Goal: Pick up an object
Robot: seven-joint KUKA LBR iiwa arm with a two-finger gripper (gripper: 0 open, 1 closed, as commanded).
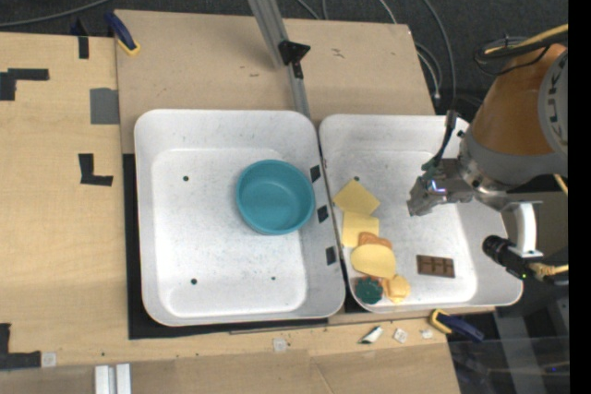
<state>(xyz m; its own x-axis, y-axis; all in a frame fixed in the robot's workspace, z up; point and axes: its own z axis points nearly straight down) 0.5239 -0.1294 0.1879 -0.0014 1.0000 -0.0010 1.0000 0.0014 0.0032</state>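
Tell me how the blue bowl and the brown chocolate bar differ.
The blue bowl is round and hollow; the chocolate bar is flat and rectangular. The bowl is teal blue, the bar dark brown. The bowl looks far larger than the bar. The bowl lies in the left bin, the bar in the right bin, below the gripper. Both rest on a bin floor, untouched.

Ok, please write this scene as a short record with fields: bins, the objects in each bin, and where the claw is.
left bin: holds one blue bowl, upright
right bin: yellow pieces along its left side, small teal object at the near corner, brown chocolate bar lying apart
claw: above the right bin, over bare floor, not touching any object
arm: enters from the right
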